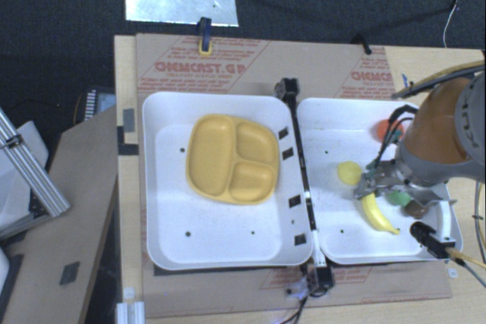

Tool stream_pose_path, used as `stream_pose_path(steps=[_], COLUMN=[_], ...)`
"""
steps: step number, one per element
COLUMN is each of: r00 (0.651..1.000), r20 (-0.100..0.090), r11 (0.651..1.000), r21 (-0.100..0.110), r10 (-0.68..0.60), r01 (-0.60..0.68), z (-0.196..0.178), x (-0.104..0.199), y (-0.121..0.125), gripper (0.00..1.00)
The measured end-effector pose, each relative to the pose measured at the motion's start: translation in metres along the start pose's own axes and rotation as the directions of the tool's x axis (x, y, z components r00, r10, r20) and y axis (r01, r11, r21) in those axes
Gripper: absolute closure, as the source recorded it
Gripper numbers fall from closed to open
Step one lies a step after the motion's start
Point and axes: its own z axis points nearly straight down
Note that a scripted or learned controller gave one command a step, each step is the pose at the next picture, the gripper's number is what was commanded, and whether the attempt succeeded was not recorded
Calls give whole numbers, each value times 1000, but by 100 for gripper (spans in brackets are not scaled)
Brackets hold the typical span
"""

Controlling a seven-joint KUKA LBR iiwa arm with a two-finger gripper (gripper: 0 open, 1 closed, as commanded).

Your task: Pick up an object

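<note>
1. The banana point(377, 215) lies nearest, in the right bin point(326, 239), close to that bin's near rim and towards its right half.
2. Its long axis runs on a diagonal, from the upper left to the lower right of the view. The thicker end points up and left, the thin end down and right towards the near rim. It curves gently, with the bulge facing the lower left.
3. The gripper point(373, 190) sits at the banana's upper-left end, touching it or just above it; I cannot tell which. The view does not show whether the claw is spread or pressed together, and nothing can be seen pinched in it.
4. A small round yellow thing point(348, 173) lies just beside the gripper, up and to the left, close to the banana's thick end but apart from it.
5. A green thing point(399, 199) shows just to the right of the banana, partly hidden under the wrist; its shape is unclear.
6. An orange thing point(382, 130) lies farther back in the same bin, half covered by the arm point(448, 133), which reaches in from the right over that side of the bin.
7. The left bin point(163, 186) holds a yellow divided plate point(231, 158) near its middle, well apart from the banana.
</note>
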Motion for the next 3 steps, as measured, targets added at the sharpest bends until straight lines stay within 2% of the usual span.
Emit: stream_pose_path(steps=[2,3], r00=[1000,1000], r20=[2,1], r11=[1000,1000], r21=[-4,-3], r10=[-1,-4], r01=[1,4], z=[-95,-120], x=[-16,-17], y=[0,2], gripper=[100,100])
